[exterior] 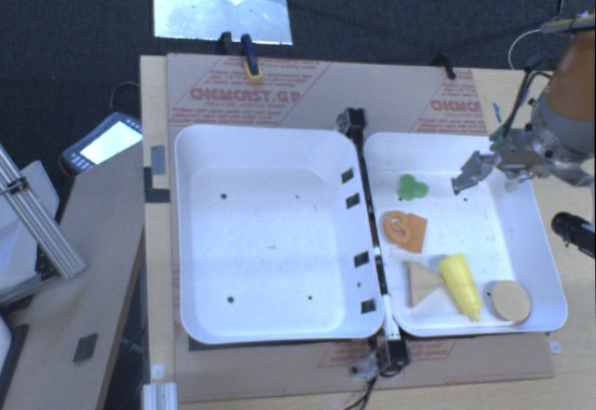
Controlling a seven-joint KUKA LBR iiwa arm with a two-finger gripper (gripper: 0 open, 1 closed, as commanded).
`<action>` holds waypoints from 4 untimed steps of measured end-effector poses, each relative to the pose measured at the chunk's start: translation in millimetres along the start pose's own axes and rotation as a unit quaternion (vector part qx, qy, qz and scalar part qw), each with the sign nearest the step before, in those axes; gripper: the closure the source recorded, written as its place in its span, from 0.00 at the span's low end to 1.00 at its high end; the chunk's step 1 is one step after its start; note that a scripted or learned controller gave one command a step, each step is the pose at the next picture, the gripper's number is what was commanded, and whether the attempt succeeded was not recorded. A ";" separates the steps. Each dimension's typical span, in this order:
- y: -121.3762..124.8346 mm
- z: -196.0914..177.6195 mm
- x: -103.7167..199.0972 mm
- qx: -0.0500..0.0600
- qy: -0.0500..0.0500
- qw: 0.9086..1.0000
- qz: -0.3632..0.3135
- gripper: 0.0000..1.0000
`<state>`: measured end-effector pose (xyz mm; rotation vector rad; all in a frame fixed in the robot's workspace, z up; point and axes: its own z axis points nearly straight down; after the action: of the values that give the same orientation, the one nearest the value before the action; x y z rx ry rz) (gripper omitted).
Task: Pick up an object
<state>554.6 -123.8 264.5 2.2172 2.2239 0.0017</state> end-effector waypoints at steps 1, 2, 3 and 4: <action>-15.8 -87.2 114.6 -0.005 0.002 1.000 -0.007 0.00; 9.8 -238.2 120.2 -0.010 0.000 1.000 -0.002 0.00; 8.8 -240.1 119.4 -0.003 0.000 1.000 -0.003 1.00; -45.2 -272.7 226.2 -0.001 0.002 1.000 -0.006 1.00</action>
<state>508.3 102.3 537.0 2.2047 2.2382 0.0100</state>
